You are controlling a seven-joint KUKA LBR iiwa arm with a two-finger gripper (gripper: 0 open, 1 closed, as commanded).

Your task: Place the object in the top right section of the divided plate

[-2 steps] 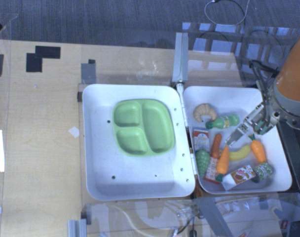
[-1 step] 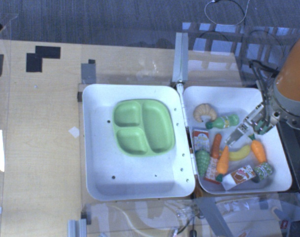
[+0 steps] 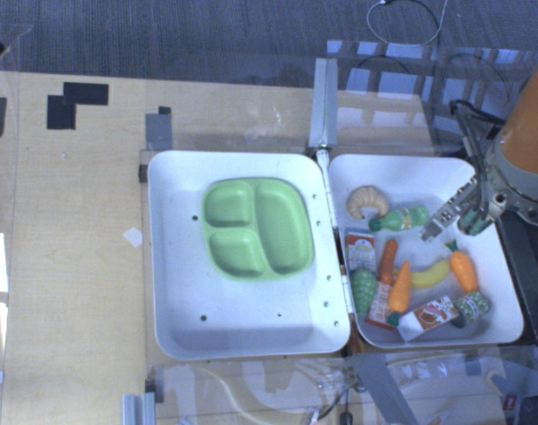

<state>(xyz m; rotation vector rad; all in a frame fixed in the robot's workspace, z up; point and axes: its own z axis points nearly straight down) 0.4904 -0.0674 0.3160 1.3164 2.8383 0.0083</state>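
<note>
A green divided plate (image 3: 256, 228) lies in the left white bin (image 3: 176, 308), with nothing in its sections. The right bin (image 3: 508, 321) holds several toy foods: a croissant (image 3: 366, 202), a green bottle (image 3: 400, 220), a red packet (image 3: 360, 251), a red sausage (image 3: 388, 260), a yellow banana (image 3: 431, 274), two carrots (image 3: 399, 292) (image 3: 464, 271), a green ridged piece (image 3: 365, 290), a small carton (image 3: 431, 316) and a green can (image 3: 472, 306). My gripper (image 3: 462, 215) hangs over the right bin's upper right part, above the bottle and the banana. Nothing shows between its fingers.
A metal bracket (image 3: 322, 104) stands between the two bins at the back. Black markers (image 3: 74, 103) lie on the wooden bench at far left. Cables (image 3: 411, 11) and frame parts sit behind the right bin.
</note>
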